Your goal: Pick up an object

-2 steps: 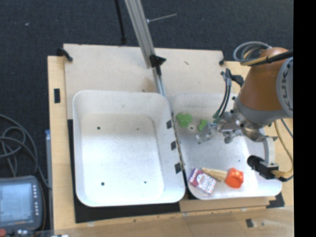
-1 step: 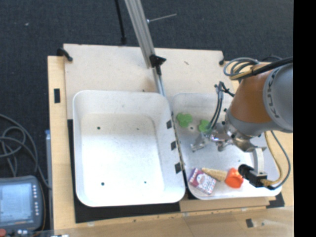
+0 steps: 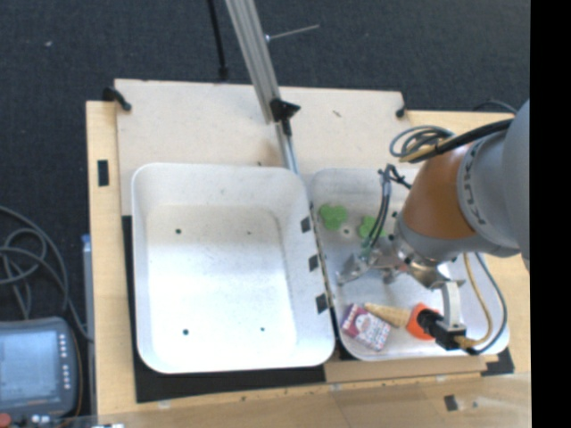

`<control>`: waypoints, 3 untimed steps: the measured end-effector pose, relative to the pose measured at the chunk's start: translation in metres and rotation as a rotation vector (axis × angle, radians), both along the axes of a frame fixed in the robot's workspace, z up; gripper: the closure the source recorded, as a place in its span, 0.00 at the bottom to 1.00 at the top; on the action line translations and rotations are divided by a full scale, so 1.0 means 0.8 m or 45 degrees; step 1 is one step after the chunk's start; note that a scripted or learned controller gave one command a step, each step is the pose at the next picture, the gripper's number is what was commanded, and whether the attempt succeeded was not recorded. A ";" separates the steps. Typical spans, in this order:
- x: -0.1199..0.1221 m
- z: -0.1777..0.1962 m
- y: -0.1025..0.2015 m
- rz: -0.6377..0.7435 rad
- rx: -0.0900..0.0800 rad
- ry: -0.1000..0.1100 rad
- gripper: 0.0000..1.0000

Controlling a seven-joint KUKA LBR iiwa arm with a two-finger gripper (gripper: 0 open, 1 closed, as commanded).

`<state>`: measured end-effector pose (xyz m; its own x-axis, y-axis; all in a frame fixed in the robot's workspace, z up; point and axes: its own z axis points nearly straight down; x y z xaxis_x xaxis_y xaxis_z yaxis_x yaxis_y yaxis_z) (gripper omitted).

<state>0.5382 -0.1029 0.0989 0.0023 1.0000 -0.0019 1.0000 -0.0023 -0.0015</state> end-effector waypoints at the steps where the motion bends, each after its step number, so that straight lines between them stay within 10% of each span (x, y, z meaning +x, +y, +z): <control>1: 0.002 0.016 0.000 -0.010 0.003 -0.009 1.00; 3: 0.006 0.154 -0.002 0.007 0.001 -0.011 1.00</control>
<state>0.5429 -0.1045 0.2223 -0.0035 1.0000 -0.0014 1.0000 0.0035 0.0075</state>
